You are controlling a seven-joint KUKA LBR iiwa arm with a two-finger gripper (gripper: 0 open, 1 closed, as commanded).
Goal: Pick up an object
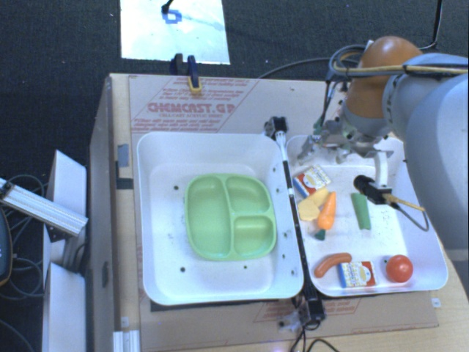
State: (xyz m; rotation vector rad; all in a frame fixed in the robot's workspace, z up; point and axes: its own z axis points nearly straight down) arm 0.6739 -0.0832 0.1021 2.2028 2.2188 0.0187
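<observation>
Over the far end of the right bin (434,268), the gripper (338,145) hangs below the grey arm (432,101) and its orange band (381,68). From this slant I cannot tell how its jaws stand or whether they hold anything. The things to pick all lie in this right bin, on the near side of the gripper. Closest to it is a small carton (311,177), white with red and yellow print, flat on the floor near the bin's left wall and apart from the gripper. Just nearer than that lies a yellow wedge (308,208), touching a carrot (327,210) that lies tilted, its green stub pointing to the near side. A green stick (360,211) lies to the right of the carrot, apart from it and roughly in the middle of the bin. Along the near end sits a row of three: a sausage (332,264) on the left, a second carton (357,274) just beside it and perhaps touching, and a tomato (399,268) to the right, a little apart from that carton. The left bin (146,196) holds a green plate (229,217) with three compartments, lying flat at about its middle. Both bins touch along their inner rims and rest on a cardboard sheet (190,97) with red print, and a blue clamp (192,68) sits at the sheet's far edge.
</observation>
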